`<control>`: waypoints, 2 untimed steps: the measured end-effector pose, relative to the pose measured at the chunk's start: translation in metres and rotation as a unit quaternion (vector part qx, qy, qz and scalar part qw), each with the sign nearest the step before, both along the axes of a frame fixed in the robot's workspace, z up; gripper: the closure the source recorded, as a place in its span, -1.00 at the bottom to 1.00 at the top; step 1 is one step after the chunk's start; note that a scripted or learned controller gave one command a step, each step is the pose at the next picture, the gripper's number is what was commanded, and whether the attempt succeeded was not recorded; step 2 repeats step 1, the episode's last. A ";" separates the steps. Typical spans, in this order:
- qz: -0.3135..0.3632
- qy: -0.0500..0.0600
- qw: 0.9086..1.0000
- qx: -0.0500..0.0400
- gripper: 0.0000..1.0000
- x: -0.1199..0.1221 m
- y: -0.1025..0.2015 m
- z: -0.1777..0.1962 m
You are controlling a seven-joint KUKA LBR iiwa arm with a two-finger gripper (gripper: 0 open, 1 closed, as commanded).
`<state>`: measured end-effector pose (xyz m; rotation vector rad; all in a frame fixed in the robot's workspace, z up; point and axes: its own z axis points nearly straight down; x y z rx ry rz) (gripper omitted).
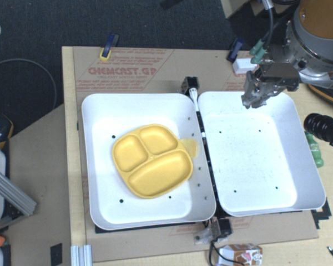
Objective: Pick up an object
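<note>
The gripper (256, 100) hung over the far rim of the right bin (277, 198); whether its tips were apart or together could not be told, though nothing seemed clamped. A yellow divided plate (152, 160) lay in the left bin (100, 148).

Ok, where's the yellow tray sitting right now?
The yellow tray lies flat in the left bin, near its middle and toward the divider, while the gripper hangs over the right bin's far edge.

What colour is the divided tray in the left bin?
Yellow, seen plainly in the camera view: divided tray.
</note>
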<state>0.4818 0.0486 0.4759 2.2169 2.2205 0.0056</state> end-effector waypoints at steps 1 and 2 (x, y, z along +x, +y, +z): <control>0.001 0.005 1.000 0.000 1.00 -0.003 0.021 -0.028; 0.001 0.005 1.000 0.000 1.00 -0.003 0.021 -0.028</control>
